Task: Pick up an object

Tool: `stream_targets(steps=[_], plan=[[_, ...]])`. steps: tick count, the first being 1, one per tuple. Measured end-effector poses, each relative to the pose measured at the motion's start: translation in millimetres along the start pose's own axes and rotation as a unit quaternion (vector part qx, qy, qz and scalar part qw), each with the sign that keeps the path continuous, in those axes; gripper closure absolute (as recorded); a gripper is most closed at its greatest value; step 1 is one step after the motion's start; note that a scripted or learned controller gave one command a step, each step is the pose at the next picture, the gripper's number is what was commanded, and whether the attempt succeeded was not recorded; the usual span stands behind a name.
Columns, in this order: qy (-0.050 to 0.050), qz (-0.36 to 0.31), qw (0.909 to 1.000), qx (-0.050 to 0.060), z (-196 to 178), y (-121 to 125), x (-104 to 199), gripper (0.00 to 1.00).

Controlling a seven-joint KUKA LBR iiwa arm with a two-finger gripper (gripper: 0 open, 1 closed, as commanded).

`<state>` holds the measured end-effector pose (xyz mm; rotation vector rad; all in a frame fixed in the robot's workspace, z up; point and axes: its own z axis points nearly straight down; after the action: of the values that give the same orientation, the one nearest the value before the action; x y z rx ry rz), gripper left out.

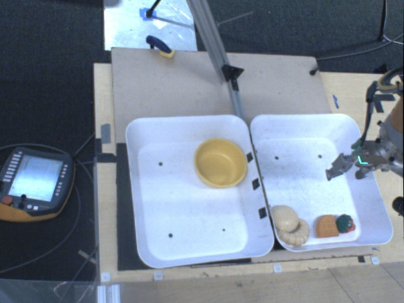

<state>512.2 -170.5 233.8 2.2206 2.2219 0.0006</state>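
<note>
Two shallow white plastic bins are seen side by side on the bench. In the left bin (158, 232) a round yellow plastic bowl (220, 162) is set upright near the far right corner. In the right bin (297, 137), along the near edge, a cream ribbed shell-like toy (290, 224) lies beside an orange block with a dark green knob (334, 225). The grey two-finger gripper (346, 165) is held above the right bin's right side; nothing is seen between its fingers, and their spread cannot be told.

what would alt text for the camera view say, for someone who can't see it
A robot gripper hovers over the right bin, which has a cream toy and an orange toy near its front edge. The left bin has a yellow bowl.
</note>
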Motion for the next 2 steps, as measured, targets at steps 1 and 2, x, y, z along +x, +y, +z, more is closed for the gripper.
stream_targets(steps=[1, 2], plan=[[0.0, 0.0, 1.0, 0.0, 0, 0, 0, 0.0], [0.0, 0.0, 1.0, 0.002, 62, -2, -1, 0.0]])
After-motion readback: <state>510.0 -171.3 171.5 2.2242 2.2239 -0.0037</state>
